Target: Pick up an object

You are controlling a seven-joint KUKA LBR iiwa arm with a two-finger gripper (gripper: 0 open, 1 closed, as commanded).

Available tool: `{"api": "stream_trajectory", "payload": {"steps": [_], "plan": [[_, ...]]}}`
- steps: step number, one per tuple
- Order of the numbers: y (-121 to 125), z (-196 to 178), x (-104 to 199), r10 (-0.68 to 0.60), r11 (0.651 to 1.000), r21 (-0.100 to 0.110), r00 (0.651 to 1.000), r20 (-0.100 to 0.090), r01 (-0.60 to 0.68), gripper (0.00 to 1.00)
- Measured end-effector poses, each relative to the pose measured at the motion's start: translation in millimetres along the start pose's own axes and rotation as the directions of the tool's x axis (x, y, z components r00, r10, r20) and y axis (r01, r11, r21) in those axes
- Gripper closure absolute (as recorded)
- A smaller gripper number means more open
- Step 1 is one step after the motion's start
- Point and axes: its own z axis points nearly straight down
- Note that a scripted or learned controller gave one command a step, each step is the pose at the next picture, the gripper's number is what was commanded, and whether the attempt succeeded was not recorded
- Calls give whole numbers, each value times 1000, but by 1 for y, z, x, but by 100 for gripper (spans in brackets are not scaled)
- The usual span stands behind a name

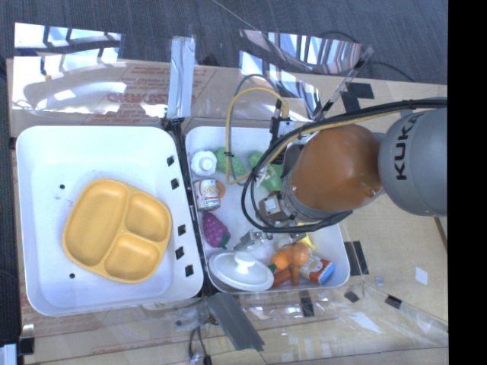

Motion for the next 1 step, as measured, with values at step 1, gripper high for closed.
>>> {"api": "stream_trajectory", "payload": {"steps": [1], "plan": [[-43, 4, 18, 251, 968, -16, 968, -4, -251, 0]]}}
